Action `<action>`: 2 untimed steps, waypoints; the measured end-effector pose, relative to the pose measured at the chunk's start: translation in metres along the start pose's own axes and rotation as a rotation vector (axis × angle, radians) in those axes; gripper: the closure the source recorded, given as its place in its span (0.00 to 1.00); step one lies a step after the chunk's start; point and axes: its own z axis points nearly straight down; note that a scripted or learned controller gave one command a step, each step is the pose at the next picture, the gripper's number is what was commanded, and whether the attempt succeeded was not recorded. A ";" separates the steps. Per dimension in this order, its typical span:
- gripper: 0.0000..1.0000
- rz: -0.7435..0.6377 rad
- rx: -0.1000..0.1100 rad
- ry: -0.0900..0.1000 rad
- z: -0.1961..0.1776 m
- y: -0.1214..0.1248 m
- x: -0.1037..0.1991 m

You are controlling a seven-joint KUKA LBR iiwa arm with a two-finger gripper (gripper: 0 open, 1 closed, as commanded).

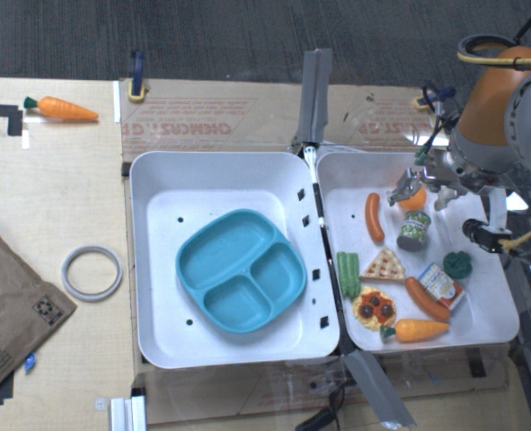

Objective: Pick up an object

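Brown cardboard (247, 115) lies behind the 2 shallow white plastic bins, and red print on it reads roughly "CHEMC", seen upside down; a second brown cardboard box (9, 308) at the lower left edge shows the black letters "BOX". The left white bin (148, 268) holds a smooth light-blue plastic plate (240, 270) with 3 compartments, lying flat near the middle. The right white bin (490, 326) holds toy food: a slim red-orange sausage (374, 216) near its left side, a grey-green can with a printed label (414, 230) too small to read, a triangular sandwich wedge (384, 266), a ridged green vegetable piece (348, 274) by the left wall, a round pizza slice with red toppings (375, 308), a second sausage (425, 297), an orange plastic carrot (416, 330) at the front, a small white carton with red and green print (439, 285), and a dark green lumpy piece (457, 263). The grey arm with its orange band (490, 106) reaches over the back right of this bin; its 2-finger gripper (411, 193) hangs above a small orange piece (414, 199) just behind the can, and whether it is gripping that piece cannot be told. On the wooden bench to the left lie another orange carrot (63, 109) and a grey tape ring (92, 271).
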 end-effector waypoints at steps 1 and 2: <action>0.00 0.181 0.002 0.000 0.015 0.004 0.026; 1.00 0.177 0.007 -0.002 0.009 0.004 0.025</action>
